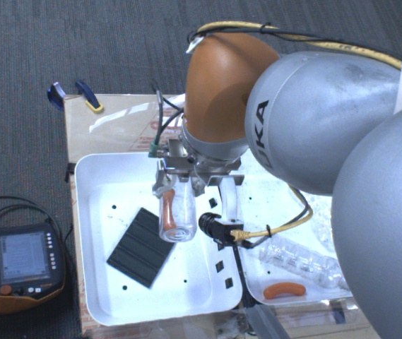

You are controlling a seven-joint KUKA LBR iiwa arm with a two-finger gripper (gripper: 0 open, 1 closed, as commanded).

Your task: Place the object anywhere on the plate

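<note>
Clear plastic jar [176, 217] with an orange stick inside sits clamped in the gripper [179, 189], lifted over the left bin [87, 189]. Carrying is underway. Next it must lower onto the dark ridged plate [142, 247], just left.

Teach pendant [20, 260] on floor; clamp [87, 96] on bench.

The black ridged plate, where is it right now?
The black ridged plate lies tilted on the floor of the left white bin, just left of and below the gripper.

arm [314, 111]: enters from right, wrist angled down | orange band [218, 90]: uppermost | gripper [179, 210]: low, jaws pointing down
</note>
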